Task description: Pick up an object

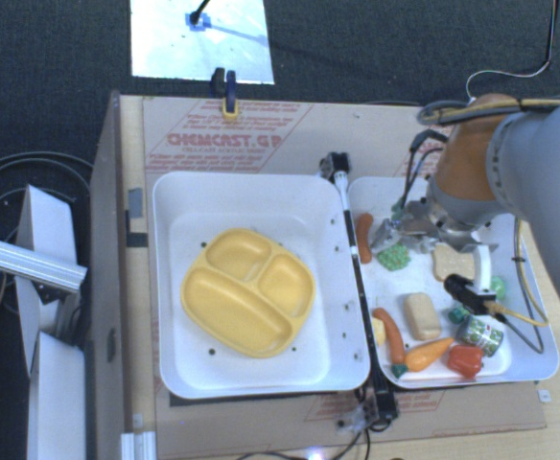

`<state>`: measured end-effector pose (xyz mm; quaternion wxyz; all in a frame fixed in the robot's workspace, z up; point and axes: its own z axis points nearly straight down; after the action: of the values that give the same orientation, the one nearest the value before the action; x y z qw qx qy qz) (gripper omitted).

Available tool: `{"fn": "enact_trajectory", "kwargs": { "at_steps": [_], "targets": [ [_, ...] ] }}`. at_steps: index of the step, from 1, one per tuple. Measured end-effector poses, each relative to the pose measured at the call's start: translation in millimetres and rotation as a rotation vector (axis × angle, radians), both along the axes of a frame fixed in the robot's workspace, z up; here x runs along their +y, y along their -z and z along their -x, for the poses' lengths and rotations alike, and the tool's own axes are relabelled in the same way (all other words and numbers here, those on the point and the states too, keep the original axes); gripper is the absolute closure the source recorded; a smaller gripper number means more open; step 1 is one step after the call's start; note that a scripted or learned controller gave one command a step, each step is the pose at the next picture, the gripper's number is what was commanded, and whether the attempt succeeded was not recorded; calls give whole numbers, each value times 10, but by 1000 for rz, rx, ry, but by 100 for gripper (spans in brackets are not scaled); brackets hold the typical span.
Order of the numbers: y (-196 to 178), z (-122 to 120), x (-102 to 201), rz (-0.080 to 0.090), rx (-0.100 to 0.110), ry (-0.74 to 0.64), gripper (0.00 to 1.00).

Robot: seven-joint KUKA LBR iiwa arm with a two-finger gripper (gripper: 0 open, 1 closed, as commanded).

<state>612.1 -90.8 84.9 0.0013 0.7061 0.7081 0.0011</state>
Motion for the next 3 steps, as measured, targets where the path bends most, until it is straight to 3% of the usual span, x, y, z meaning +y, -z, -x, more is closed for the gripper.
{"fn": "enact_trajectory", "kwargs": {
  "at_steps": [1,2,3],
  "targets": [
    [8,881,-412,1,3,3,0],
    [-51,1207,31,6,-4,4,0],
    [-144,1204,61,1,-1,0,100]
  ]
}}
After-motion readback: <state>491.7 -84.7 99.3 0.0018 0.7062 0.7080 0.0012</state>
